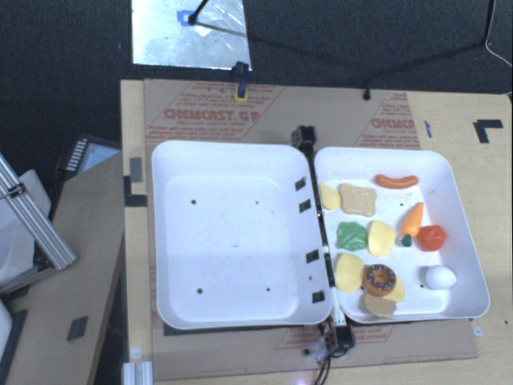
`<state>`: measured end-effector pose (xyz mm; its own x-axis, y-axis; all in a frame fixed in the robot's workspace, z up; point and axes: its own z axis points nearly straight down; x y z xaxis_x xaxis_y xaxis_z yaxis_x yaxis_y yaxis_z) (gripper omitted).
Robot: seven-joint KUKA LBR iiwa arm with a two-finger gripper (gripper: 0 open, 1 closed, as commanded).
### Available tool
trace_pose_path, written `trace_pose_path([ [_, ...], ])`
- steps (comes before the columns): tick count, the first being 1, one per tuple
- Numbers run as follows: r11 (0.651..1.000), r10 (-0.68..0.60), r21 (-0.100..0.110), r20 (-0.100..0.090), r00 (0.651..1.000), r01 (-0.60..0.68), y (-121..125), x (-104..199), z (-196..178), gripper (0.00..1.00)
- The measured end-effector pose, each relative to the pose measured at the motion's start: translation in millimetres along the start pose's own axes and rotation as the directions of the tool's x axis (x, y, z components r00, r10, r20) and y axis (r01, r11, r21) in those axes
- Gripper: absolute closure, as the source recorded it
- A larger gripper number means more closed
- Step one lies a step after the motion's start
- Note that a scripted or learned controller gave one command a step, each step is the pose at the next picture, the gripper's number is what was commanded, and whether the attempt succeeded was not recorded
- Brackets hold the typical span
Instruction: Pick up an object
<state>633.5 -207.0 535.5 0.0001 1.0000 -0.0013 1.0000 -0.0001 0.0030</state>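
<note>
Toy foods [377, 235] lie clustered in the right bin [461, 215].

Both bins, the left bin [232, 231] and the right bin [461, 239], look like smooth white plastic with a soft sheen. The desk [321, 111] is matt brown board, cardboard-like, printed in faded red. The toy foods look like smooth plastic: the sausage [397, 181] and tomato [431, 237] slightly glossy, the egg [438, 277] shiny white. The far sheet [191, 21] looks like dull, scuffed metal.
</note>
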Motion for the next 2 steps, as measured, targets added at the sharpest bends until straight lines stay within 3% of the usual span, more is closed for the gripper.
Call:
trace_pose_path([
  [1,1.0,-0.004,0.011,-0.004,1.0,0.004,-48,36,89,1.0],
  [2,1.0,-0.006,-0.009,0.004,1.0,0.006,24,31,31,1.0],
])
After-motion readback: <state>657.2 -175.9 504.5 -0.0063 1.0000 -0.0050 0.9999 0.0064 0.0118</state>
